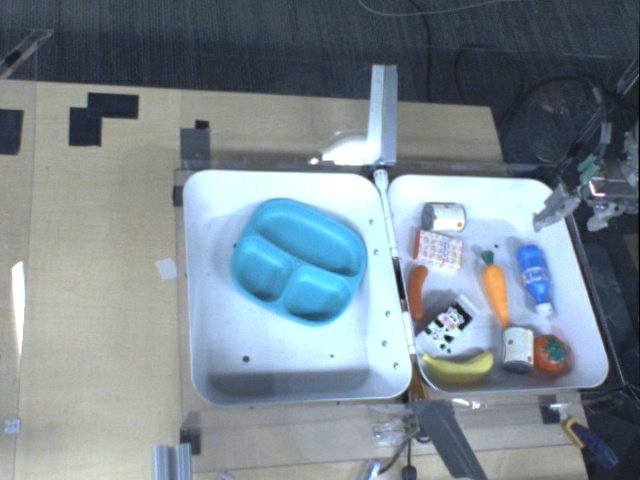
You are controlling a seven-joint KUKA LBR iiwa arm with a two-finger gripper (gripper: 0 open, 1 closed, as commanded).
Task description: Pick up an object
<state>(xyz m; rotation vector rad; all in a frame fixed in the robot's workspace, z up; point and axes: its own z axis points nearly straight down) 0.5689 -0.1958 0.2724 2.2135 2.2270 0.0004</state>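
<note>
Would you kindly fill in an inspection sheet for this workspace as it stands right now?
Surface: wooden bench bearing two white bins, left bin and right bin.
Job's things: right bin holds banana, carrot, blue bottle, tomato, two small cans, a checked packet.
Clutter: blue divided tray in left bin.
Grippers: pincer at the right bin's far right corner, nothing between its fingers.
Cables: dark cable behind the bench.
Surroundings: dark floor.
</note>
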